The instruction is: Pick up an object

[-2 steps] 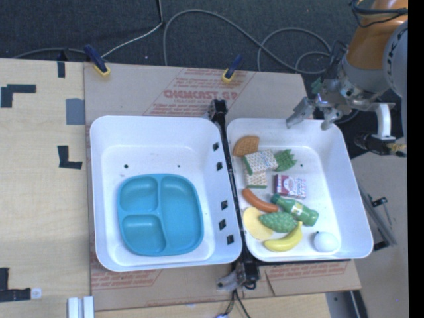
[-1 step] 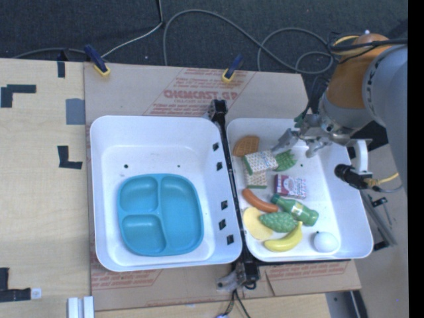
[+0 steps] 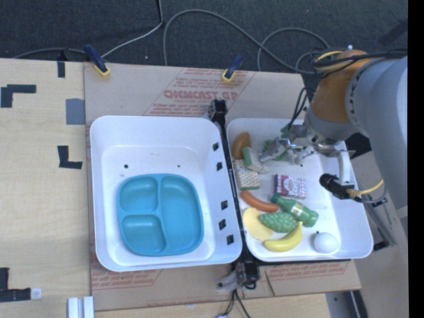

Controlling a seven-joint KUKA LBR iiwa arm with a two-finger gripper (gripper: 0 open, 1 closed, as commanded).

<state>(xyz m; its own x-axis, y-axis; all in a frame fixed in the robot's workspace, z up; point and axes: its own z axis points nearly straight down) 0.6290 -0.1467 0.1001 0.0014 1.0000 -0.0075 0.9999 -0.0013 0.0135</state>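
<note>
cardboard-topped bench; gripper [image 3: 273,150] low in right bin [image 3: 344,244], finger state unclear

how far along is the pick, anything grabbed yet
Done: the arm has reached into the right bin, its gripper low at the far end near the small green piece. In hand: nothing visibly held. Left: grasping and lifting something, such as the banana.

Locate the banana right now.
The banana lies in the right bin, near its front edge in the camera view. It sits just below the green bumpy item, with the white ball to its right.
</note>
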